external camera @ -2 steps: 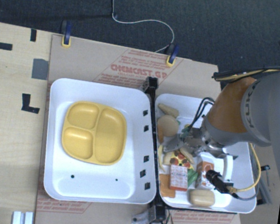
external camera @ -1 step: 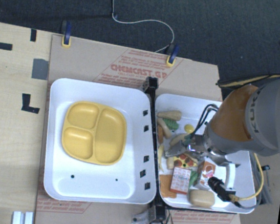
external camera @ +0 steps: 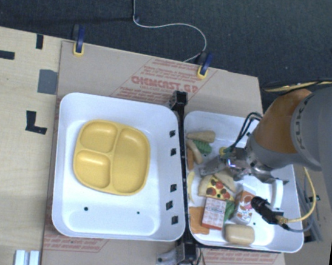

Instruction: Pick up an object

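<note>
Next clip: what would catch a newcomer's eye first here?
The yellow divided plate lies alone in the left bin, bright against the white. In the right bin, a heap of small toy foods crowds the left part, and the grey arm with its orange band reaches down over that heap.

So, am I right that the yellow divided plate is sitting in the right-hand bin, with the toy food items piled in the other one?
Not quite: the camera view shows the yellow divided plate in the left bin, and the toy food items piled in the right bin.
</note>
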Controlling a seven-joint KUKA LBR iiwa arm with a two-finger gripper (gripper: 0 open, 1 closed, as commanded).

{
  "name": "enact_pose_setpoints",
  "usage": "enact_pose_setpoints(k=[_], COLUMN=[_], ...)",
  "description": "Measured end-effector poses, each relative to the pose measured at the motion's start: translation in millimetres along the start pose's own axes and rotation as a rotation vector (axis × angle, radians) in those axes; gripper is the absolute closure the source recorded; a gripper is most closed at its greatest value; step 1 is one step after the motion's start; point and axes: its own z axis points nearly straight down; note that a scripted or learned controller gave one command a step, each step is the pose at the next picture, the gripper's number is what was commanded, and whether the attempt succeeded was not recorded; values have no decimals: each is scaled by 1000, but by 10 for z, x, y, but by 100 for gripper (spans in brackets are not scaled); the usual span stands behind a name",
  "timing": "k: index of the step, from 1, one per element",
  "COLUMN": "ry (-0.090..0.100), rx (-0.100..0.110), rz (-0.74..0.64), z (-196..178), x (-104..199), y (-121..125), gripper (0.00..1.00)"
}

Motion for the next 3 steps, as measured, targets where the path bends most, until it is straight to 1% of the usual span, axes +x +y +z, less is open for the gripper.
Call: enact_pose_setpoints(k=[1, 2, 3], ry=[-1, -2, -2], rx=[2, -5, 3], rz=[-3, 1, 2], z=[-159, -748, 37], x=[303, 155, 326], y=[888, 998, 420], gripper=[0, 0, 0])
